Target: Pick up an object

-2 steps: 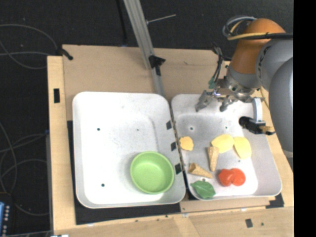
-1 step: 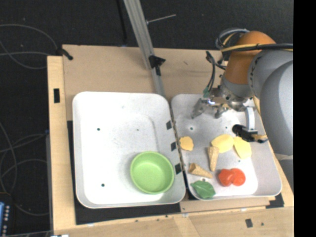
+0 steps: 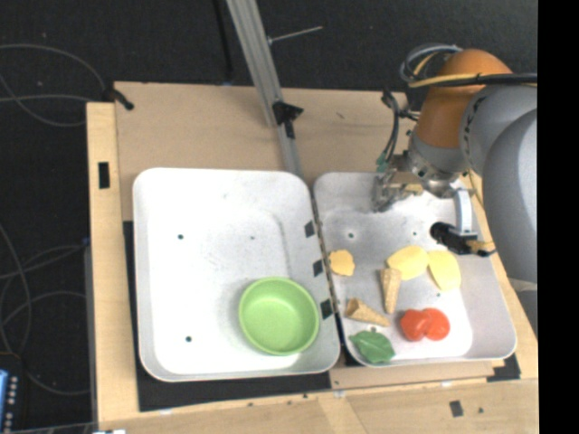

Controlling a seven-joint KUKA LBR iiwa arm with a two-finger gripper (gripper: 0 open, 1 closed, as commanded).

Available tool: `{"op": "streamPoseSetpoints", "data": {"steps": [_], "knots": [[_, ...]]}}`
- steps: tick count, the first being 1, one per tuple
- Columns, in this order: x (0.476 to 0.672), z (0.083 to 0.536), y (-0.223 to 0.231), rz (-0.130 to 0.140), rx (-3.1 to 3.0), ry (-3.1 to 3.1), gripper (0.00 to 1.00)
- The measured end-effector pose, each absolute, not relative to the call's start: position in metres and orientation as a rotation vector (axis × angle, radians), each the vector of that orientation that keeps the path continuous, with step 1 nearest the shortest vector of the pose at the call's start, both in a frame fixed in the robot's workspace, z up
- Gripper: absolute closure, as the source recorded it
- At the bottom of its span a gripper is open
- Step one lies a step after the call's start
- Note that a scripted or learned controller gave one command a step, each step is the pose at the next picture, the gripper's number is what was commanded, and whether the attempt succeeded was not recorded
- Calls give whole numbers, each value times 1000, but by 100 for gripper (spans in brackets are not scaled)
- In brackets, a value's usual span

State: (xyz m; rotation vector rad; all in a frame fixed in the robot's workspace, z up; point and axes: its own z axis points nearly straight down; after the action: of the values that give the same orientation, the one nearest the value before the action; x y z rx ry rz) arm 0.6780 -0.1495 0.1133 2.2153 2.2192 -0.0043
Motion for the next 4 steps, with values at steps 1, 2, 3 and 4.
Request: {"op": "streamPoseSetpoints", "data": {"steps": [1, 2, 3, 4], "knots": [[682, 158, -150, 8, 2216, 2220, 100], [687, 208, -158, 7, 2215, 2219, 100], [688, 263, -159, 8, 2212, 2221, 100], [657, 251, -116, -2, 2216, 2226, 100]]}}
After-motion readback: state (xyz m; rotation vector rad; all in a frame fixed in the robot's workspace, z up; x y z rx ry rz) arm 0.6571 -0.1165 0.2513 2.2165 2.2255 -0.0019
